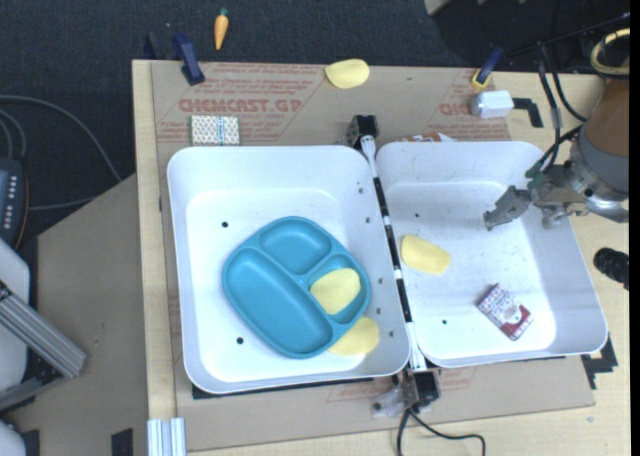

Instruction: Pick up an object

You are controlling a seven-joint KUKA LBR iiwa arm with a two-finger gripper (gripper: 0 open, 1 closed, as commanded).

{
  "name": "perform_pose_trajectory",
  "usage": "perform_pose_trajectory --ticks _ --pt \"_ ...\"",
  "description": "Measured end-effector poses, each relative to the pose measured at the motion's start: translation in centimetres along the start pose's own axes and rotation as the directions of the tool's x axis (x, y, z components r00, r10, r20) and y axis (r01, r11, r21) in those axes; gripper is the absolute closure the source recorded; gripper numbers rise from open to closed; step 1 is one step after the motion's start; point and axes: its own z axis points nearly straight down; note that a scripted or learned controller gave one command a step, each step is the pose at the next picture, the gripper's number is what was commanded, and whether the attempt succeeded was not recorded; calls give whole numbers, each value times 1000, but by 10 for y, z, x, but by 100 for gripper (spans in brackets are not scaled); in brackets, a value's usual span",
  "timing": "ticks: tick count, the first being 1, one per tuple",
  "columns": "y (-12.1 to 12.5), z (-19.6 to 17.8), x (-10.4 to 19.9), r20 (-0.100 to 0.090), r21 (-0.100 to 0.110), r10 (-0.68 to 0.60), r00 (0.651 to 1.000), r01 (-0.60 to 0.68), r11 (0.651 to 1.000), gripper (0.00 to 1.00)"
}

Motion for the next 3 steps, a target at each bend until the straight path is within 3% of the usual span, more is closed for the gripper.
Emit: perform_pose_trajectory --ticks 1,2,3 --pt "-43 -11 -14 0 1 1 1000 -1 1000 0" --pt "-18 18 45 -1 2 -1 1000 1 1000 0" --pt "-37 103 -7 1 0 1 1000 -1 1000 0"
